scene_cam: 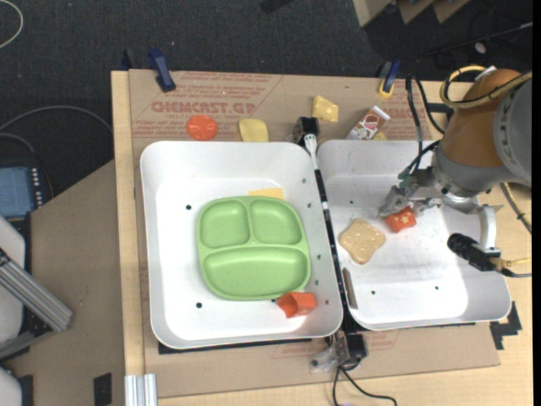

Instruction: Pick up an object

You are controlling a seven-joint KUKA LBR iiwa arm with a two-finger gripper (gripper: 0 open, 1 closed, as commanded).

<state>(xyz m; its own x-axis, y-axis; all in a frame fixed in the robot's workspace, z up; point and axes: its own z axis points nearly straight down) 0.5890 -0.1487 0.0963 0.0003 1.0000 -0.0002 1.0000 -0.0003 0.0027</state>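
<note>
Approach step, I'd say — claw [407, 203] low in the right bin [439, 299], right at the small red-orange block [402, 220]. Can't tell if it's gripping or what the opening is. Arm reaches in from the right, wrist angled down-left. Next: confirm closure on the block, then lift straight up.
</note>
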